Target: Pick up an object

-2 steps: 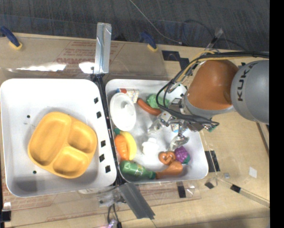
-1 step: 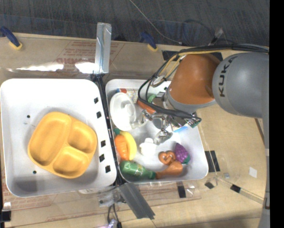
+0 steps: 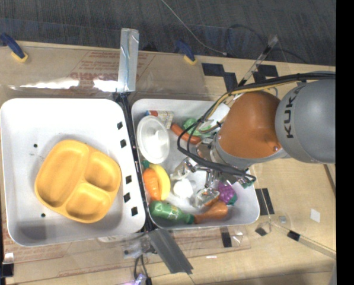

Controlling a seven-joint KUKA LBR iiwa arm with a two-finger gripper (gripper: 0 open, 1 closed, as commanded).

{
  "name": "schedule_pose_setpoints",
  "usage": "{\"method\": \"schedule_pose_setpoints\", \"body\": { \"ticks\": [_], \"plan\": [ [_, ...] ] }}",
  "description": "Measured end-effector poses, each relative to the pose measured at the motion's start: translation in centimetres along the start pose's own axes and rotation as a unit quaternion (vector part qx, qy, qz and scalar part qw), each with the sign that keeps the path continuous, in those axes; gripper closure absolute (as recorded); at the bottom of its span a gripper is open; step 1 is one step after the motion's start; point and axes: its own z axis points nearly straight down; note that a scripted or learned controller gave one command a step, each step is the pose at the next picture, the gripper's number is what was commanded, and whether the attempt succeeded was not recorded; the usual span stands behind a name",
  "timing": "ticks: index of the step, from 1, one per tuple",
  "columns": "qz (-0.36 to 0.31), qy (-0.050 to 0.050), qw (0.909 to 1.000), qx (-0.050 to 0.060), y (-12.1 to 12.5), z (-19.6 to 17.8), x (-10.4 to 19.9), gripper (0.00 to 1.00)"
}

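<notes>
Camera view looks down on two white bins: the left bin holds a yellow divided tray at centre left of the frame, and the right bin holds a heap of toy food at lower centre. The arm reaches in from the right and hangs over that right bin, with its gripper low among the toys, close above an orange carrot and just beside a purple piece. Whether anything sits between the metal parts cannot be told; the clutter hides the tips.

The carrot lies directly below and slightly right of the gripper in the frame, its long axis running left to right, nearly along the bin's lower wall. A green piece lies to its left, a yellow banana-like toy and a white cup farther up and left. A grasp on the carrot probably calls for closing across its short width.
</notes>
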Motion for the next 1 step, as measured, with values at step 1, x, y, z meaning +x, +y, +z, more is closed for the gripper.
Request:
{"method": "schedule_pose_setpoints", "body": {
  "ticks": [1],
  "plan": [
    [-0.005, -0.002, 1.0000, 0.002, 0.05, -1.19, -0.41, 1.00]
  ]
}}
